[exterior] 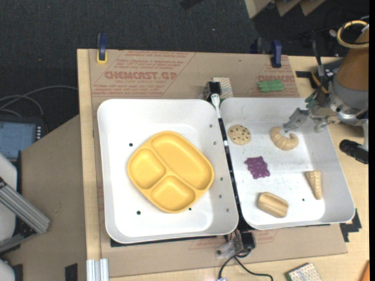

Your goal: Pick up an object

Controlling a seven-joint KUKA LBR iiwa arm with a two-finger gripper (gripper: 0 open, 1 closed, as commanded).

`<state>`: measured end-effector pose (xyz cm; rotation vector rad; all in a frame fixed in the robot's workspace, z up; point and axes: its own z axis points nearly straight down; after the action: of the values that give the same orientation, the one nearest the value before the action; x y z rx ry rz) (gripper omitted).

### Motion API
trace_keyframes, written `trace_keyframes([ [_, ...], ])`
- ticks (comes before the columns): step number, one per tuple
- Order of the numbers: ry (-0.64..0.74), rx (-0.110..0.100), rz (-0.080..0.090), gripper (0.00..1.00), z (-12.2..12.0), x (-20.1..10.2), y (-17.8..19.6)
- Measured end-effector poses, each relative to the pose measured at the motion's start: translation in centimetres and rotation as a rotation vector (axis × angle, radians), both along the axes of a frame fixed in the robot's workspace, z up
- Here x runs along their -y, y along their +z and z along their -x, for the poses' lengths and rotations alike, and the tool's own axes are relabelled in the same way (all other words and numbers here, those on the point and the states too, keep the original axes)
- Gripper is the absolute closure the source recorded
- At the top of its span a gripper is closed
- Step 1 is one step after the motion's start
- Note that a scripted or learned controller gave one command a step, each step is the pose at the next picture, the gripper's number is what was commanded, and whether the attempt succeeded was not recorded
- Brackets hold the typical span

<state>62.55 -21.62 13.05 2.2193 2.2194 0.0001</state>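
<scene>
Gripper (295, 123) fingers apart, hanging just above pale tan, curled croissant-shaped toy (284, 139), directly below-left of the tips. Likely light, rigid, smooth plastic; grasp across its thick middle, not the tapered ends.

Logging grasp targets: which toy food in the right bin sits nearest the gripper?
The croissant, at the bin's far side, right beside the gripper. The cookie, purple piece, cone and bread roll lie farther off.
</scene>
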Motion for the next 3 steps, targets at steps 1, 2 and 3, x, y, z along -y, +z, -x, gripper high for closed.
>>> trace_keyframes([
  [1, 0.003, -0.005, -0.004, 0.0, -1.7, -5.5, -4.8],
  [2, -0.002, -0.006, -0.005, 0.0, 3.0, -1.5, -4.5],
  [3, 0.0, -0.001, -0.003, 1.0, 2.8, -1.6, -3.5],
])
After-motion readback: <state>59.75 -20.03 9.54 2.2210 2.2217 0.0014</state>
